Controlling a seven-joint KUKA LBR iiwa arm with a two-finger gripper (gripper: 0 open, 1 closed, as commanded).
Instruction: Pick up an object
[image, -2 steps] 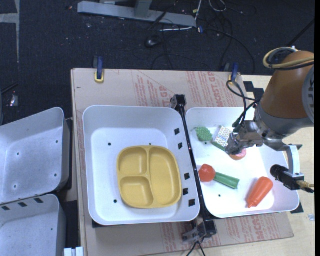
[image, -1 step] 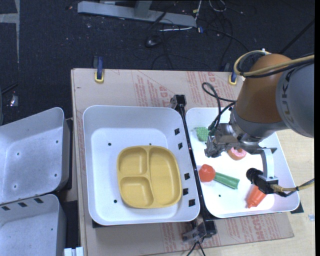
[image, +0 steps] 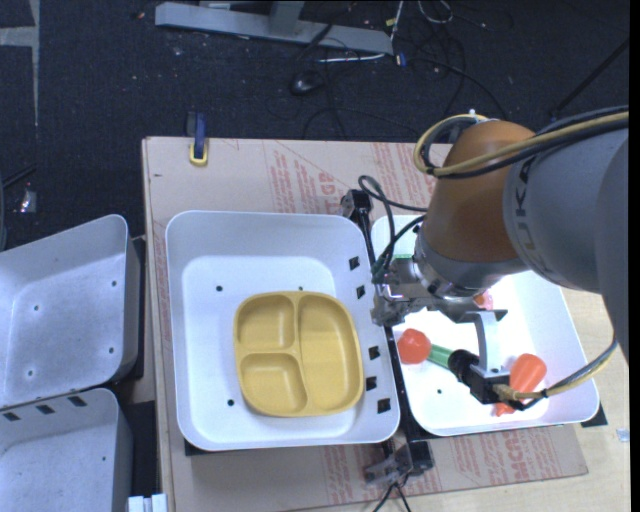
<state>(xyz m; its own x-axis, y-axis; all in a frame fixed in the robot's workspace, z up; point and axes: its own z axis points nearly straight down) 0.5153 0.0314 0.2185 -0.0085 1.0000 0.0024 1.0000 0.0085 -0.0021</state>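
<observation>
Yellow plate (image: 298, 352) with three compartments lies flat in the middle of the left bin (image: 200, 250), at the centre of the frame. The arm (image: 480, 200) hangs over the right bin (image: 562, 322) at the right of the frame and hides much of its floor; the gripper (image: 435, 300) sits under the wrist, and I cannot tell whether it is wide or narrow. Lower in that bin lie an orange cone-shaped piece (image: 530, 370) and a smaller red-orange ball (image: 413, 346), both hard to name.
</observation>
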